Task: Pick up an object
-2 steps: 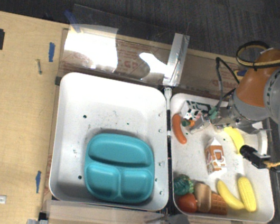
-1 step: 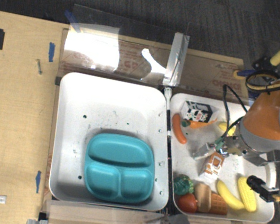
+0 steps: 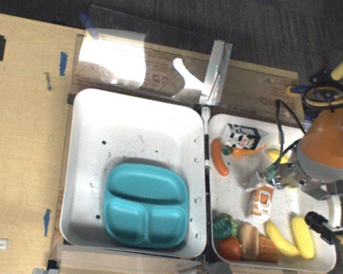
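Reaching in over the right bin (image 3: 327, 262), the grey arm (image 3: 337, 146) with its orange band sits above that bin's far right part. Hand (image 3: 274, 174) hangs low just above the small orange-and-white carton (image 3: 261, 203); can't tell whether it is released or clenched, too blurred and partly under the wrist. Nothing visibly between its tips.

Places relative to the carton, which lies near the middle of the right bin:
- orange hot dog (image 3: 220, 157): to its upper left, near the divider between bins.
- black-and-white packet (image 3: 242, 138): further up-left, by the bin's far wall, a small orange piece (image 3: 246, 153) just beside it.
- yellow item (image 3: 278, 156): above it, partly hidden by the arm.
- banana (image 3: 280, 239): just to its lower right.
- corn cob (image 3: 303, 237): right of the banana, nearly touching it.
- bread-like roll (image 3: 257, 244): directly below.
- tomato (image 3: 229, 247) and green leafy piece (image 3: 224, 226): lower left, in the bin's near corner.

Left bin (image 3: 95, 120) holds a teal divided tray (image 3: 145, 204), well apart from the carton. Both bins rest on the bench (image 3: 4, 156).
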